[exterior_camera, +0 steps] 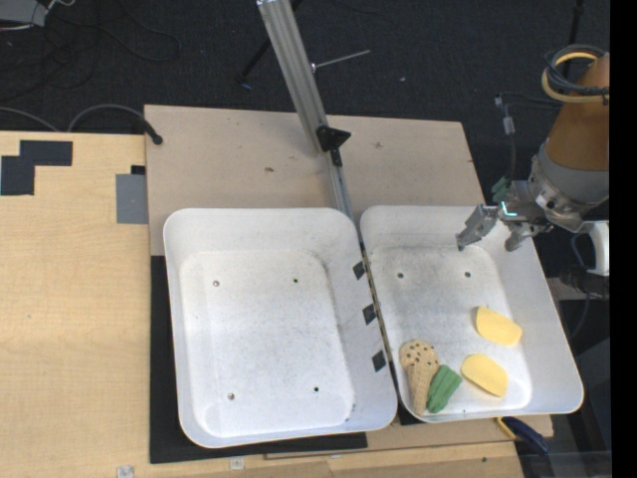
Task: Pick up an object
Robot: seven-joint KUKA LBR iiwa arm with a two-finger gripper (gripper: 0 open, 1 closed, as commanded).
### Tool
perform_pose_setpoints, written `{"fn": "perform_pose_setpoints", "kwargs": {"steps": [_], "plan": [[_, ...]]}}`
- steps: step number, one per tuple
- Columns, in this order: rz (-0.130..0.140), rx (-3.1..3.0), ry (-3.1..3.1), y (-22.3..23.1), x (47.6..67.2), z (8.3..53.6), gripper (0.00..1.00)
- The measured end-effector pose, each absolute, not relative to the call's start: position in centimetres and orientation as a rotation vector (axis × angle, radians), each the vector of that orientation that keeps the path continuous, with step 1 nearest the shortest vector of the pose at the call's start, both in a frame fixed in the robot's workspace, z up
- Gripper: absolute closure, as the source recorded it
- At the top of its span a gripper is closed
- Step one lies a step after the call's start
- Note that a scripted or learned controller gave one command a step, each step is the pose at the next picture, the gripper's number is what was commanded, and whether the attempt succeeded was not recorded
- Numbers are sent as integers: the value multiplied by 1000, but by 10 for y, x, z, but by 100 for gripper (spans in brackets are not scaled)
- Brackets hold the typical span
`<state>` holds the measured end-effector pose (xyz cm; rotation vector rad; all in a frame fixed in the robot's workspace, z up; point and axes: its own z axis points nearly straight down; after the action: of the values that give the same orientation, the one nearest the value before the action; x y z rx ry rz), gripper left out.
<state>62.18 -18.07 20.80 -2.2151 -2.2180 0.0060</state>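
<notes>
- Arm (575,137): orange band, grey wrist below it.
- Black cable loops above the band.
- Gripper (494,231): two grey fingers, teal spot at their base.

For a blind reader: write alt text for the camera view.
An open two-finger gripper hovers at the far edge of the right white bin, holding nothing. Near its front lie two yellow pieces, a green piece and a speckled tan cone. The left bin sits alongside.
</notes>
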Motion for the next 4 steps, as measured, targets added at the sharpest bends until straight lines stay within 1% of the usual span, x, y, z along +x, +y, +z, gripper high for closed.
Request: {"fn": "perform_pose_setpoints", "kwargs": {"steps": [1, 2, 3, 4], "plan": [[3, -2215, -2224, -181, 623, 211, 0], [6, -2217, -2217, -182, 618, 167, 0], [6, -2217, -2216, -181, 617, 123, 0], [4, -2220, -2217, -180, 617, 90, 0]]}}
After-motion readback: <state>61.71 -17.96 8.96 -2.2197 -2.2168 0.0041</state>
